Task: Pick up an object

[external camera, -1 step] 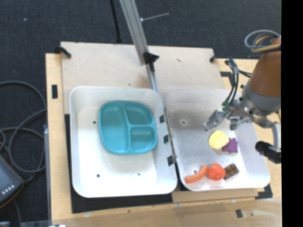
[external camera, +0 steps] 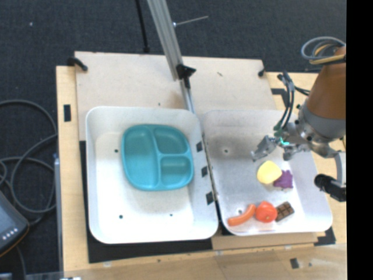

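Observation:
In the right bin (external camera: 233, 133) lie a yellow lemon-like piece (external camera: 269, 172), a purple piece (external camera: 285, 180) touching its right side, a red tomato-like ball (external camera: 266, 212), an orange carrot-like piece (external camera: 240, 215) and a small brown block (external camera: 284, 210). My gripper (external camera: 277, 149) hangs over the bin just above and behind the yellow piece, its two fingers spread apart with nothing between them. The grey arm with its orange band (external camera: 327, 95) comes in from the right.
The left bin (external camera: 105, 214) holds a teal divided plate (external camera: 157, 157). A slanted metal pole (external camera: 166, 31) rises from the back between the bins. Cables (external camera: 26, 150) lie on the floor at left.

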Motion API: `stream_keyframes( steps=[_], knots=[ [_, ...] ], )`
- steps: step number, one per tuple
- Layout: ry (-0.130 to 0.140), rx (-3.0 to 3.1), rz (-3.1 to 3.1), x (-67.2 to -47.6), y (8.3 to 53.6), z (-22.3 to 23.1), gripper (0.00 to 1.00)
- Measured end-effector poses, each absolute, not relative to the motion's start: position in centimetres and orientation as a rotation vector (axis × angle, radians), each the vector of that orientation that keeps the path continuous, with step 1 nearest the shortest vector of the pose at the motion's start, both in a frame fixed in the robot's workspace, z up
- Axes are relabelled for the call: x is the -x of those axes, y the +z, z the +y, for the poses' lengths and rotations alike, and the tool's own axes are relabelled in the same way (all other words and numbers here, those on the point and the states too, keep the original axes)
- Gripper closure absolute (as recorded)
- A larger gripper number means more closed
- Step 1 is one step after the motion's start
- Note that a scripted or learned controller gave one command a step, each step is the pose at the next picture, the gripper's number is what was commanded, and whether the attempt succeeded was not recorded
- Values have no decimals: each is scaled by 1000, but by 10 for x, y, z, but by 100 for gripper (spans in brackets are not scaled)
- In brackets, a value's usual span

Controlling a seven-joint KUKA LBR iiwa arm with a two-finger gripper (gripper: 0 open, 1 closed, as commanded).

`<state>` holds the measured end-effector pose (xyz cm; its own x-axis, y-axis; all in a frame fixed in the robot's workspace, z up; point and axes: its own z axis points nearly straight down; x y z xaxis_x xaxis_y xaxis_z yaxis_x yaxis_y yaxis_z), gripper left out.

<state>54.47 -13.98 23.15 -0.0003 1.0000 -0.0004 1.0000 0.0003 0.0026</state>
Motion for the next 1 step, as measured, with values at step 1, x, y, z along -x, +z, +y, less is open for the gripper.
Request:
stream_keyframes(
  steps=[1],
  knots=[
    [-6,-2224,2224,-542,170,-134,0]
  ],
)
